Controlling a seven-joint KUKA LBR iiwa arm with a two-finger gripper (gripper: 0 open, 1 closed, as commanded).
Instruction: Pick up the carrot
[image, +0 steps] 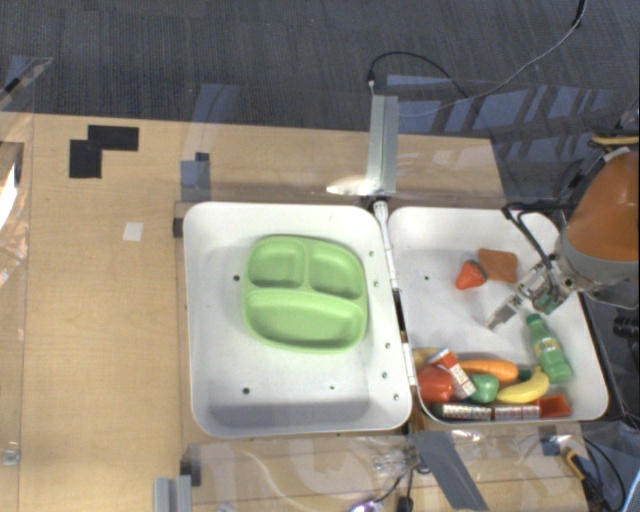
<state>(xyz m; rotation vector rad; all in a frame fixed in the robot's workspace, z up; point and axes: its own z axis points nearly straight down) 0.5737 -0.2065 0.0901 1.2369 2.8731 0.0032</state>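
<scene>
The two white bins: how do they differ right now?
The left bin holds one green divided plate; the right bin holds many small toy foods, mostly along its near edge. The end effector is over the right bin, not the left bin. Both are shallow and white.

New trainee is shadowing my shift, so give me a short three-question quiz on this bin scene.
1. True or false: the green divided plate lies in the left bin.
2. What lies closest to the hand? A) banana B) green bottle C) plate
3. Fill in: the small orange carrot lies beside a ____ piece.

Key: 1 true; 2 B; 3 brown.
</scene>
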